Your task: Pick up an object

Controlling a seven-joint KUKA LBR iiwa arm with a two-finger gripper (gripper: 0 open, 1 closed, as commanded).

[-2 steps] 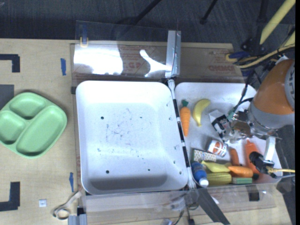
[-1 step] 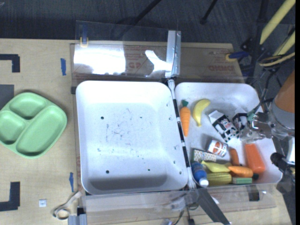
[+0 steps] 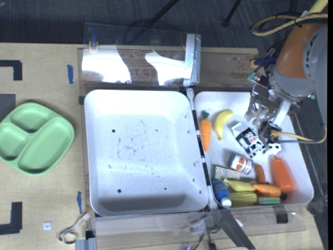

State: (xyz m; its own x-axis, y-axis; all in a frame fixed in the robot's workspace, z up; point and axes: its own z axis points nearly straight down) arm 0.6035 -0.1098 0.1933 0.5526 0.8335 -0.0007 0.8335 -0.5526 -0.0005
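Observation:
My gripper (image 3: pixel 258 123) hangs over the right bin (image 3: pixel 304 166), its metal fingers pointing down near the bin's upper right part. Just below it lies a black-and-white patterned box (image 3: pixel 248 140) with a small dice-like piece (image 3: pixel 272 149) beside it. A yellow banana (image 3: pixel 222 122) and an orange carrot (image 3: pixel 206 132) lie to its left. Lower in the bin sit a red-and-white can (image 3: pixel 241 164), an orange bottle-like toy (image 3: pixel 282 173), a blue bottle (image 3: pixel 221 192) and a corn cob (image 3: pixel 242 197). Nothing shows between the fingers.
The left bin (image 3: pixel 140 150) stands beside the right one, split by a low wall (image 3: pixel 200 145). A green divided plate (image 3: pixel 34 137) rests on the bench at far left. A clear panel (image 3: pixel 140 56) stands behind the bins. Yellow cable (image 3: pixel 283 21) loops above the arm.

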